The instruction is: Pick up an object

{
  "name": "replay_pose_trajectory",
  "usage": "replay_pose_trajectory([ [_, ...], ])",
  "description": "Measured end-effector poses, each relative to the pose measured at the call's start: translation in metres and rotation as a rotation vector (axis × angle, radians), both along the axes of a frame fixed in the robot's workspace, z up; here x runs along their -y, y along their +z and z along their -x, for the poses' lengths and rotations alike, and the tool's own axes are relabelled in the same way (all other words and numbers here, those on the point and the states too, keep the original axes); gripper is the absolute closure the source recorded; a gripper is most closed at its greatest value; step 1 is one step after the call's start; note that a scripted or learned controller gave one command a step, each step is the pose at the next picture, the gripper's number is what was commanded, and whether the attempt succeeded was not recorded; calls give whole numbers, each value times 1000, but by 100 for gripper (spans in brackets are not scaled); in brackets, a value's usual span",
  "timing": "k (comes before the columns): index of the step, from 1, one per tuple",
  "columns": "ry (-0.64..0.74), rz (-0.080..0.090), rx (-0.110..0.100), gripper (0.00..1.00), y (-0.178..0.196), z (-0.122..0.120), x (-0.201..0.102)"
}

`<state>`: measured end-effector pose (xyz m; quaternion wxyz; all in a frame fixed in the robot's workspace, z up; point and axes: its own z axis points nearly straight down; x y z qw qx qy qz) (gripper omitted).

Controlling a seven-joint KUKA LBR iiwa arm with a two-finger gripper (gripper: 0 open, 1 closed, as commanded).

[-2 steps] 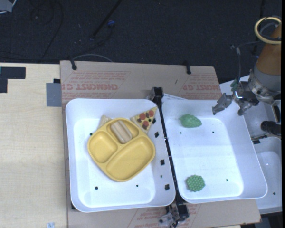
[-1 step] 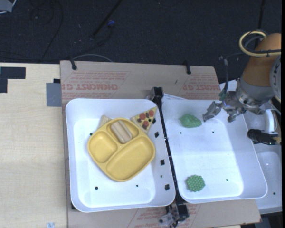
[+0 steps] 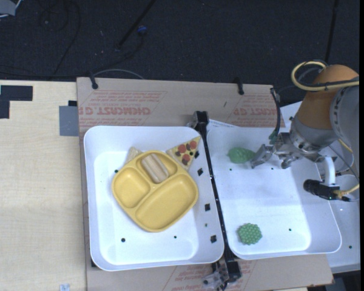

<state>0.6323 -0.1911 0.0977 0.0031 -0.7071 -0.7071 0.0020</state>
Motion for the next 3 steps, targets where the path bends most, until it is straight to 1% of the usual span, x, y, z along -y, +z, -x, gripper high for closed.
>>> replay_pose_trajectory([
  [1, 0, 1, 4, 100, 14, -1, 1],
  [2, 1, 2, 7, 100, 57, -5, -4],
  [3, 2, 2, 10, 100, 117, -11, -9],
])
